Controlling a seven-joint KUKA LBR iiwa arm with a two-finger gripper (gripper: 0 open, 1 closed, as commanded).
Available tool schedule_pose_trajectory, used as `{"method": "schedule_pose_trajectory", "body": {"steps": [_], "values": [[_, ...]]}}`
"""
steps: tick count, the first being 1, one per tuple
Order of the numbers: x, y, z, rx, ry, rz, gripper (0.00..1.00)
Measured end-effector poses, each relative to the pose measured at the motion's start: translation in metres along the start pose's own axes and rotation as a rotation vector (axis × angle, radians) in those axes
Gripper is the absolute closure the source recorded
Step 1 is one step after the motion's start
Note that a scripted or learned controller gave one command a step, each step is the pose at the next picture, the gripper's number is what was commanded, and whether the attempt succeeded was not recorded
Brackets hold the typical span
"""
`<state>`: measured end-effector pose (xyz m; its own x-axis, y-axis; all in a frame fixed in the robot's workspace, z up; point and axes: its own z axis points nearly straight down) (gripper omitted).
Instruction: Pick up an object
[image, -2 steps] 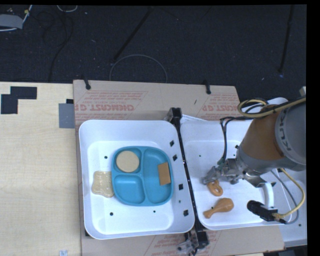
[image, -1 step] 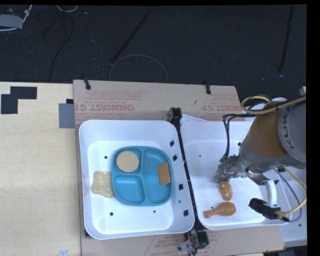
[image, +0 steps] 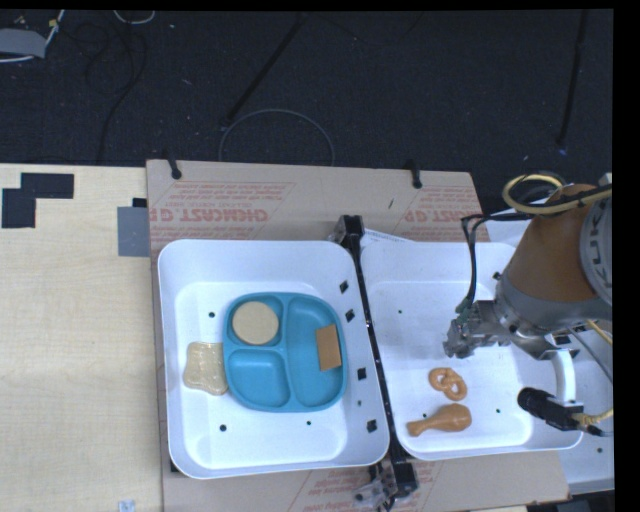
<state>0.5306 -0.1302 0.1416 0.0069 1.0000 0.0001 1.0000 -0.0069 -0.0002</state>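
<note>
End effector (image: 462, 338): hovering in right bin (image: 400, 262), opening impossible to tell, nothing visibly held.
Pretzel (image: 448, 381): lying just at its 6 o'clock.
Drumstick (image: 441, 422): lying further toward 6.
Advice: descending straight, straddling pretzel squarely.

In the left bin (image: 180, 290) sat the tray (image: 285, 385): cookie (image: 254, 322) and cracker (image: 328, 348) in it, bread (image: 205, 368) left of it.
</note>
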Motion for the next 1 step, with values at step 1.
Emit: {"method": "schedule_pose_trajectory", "body": {"steps": [1], "values": [[0.0056, -0.0062, -0.0565, -0.002, 0.0, -0.008, 1.0]]}}
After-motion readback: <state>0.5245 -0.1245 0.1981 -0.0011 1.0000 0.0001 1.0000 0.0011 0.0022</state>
